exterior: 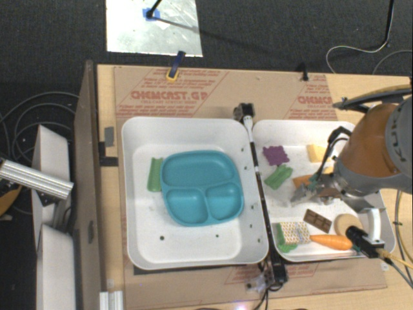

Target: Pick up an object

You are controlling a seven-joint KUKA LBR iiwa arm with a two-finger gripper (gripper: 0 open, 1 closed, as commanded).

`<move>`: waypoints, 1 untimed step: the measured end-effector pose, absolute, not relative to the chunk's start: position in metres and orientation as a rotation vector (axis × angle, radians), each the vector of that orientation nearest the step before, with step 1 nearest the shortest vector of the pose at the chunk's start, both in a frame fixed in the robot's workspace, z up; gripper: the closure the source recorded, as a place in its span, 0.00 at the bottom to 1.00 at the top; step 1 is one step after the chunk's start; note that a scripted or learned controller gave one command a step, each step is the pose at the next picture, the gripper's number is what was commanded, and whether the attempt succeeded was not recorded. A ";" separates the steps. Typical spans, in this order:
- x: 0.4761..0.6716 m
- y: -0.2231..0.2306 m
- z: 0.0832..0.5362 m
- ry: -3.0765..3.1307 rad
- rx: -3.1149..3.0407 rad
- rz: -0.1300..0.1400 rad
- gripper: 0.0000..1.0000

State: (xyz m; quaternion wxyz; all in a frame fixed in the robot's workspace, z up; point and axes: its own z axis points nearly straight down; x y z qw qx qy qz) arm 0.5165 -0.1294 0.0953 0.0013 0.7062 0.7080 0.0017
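Orange carrot [330,241] lies nearest the front rim of the right bin [322,256], its long axis running left to right with the thin tip pointing left; it sits well below the gripper [308,192] and apart from it. Just left of it rests one patterned, speckled block with a green edge [292,232]. Behind the carrot are one brown chocolate bar [317,220], tilted diagonally, and one round beige piece [346,223]. The gripper hangs low over the middle of the right bin, reaching in from the right under the grey arm with its orange band [373,144]. An orange piece [302,181] shows right at the fingers, touching or just beside them; whether the fingers are open or closed on it cannot be told. Left of the gripper one green strip [278,176] lies slanted, and behind it one purple piece [276,154]. One yellow block [316,152] sits toward the far rim. In the left bin [139,173], one teal divided plate [201,186] rests beside one green strip [154,174] standing lengthwise front to back. Both bins sit on the table [213,89].
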 end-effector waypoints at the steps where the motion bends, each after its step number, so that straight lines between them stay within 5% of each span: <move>1: 0.586 -0.169 0.085 2.221 2.211 0.005 0.00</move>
